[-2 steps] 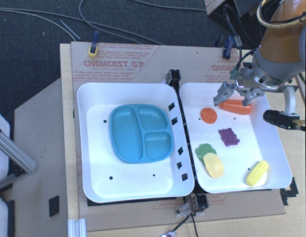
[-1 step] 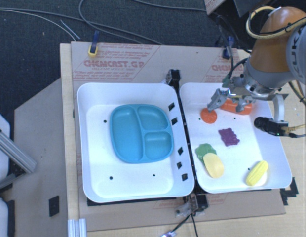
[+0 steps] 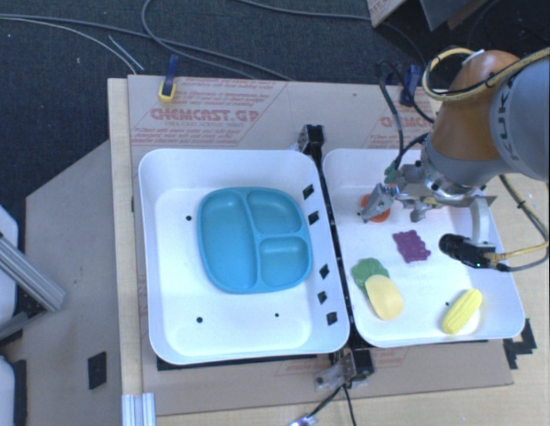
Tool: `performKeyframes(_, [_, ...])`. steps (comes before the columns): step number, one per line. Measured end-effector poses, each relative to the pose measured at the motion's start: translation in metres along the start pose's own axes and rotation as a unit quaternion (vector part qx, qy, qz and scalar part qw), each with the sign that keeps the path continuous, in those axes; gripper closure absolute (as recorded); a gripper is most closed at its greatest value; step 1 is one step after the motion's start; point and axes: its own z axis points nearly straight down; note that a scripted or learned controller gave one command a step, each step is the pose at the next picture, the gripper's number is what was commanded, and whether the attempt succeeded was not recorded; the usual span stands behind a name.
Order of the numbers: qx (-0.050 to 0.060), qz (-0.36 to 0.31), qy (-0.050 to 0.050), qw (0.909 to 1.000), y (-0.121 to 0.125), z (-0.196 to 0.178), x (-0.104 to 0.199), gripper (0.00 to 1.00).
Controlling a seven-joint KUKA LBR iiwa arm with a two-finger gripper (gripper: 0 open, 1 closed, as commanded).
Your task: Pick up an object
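The right bin [image 3: 506, 327] holds several toy foods. A small orange piece [image 3: 374, 209] lies at its upper left, a purple bunch [image 3: 411, 245] in the middle, a green piece [image 3: 366, 270] touching a pale yellow piece [image 3: 385, 297] near the left wall, and a yellow corn cob [image 3: 461, 311] at the front right. My gripper [image 3: 392, 195] is low over the bin's upper left, right at the orange piece, which pokes out on its left side. Whether it touches that piece I cannot tell.
The left bin [image 3: 164, 309] carries a blue divided plate [image 3: 255, 238]. A black divider with clips [image 3: 321, 238] runs between the bins. The arm's grey body and orange band [image 3: 475, 105] hang over the right bin's back edge. Cables trail at the right.
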Motion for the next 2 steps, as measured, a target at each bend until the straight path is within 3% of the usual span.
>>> performKeyframes(1, [-0.001,0.0,0.0,1.0,0.0,0.053,0.001,0.0])
performKeyframes(2, [-0.003,0.0,0.0,1.0,0.001,0.038,0.001,1.0])
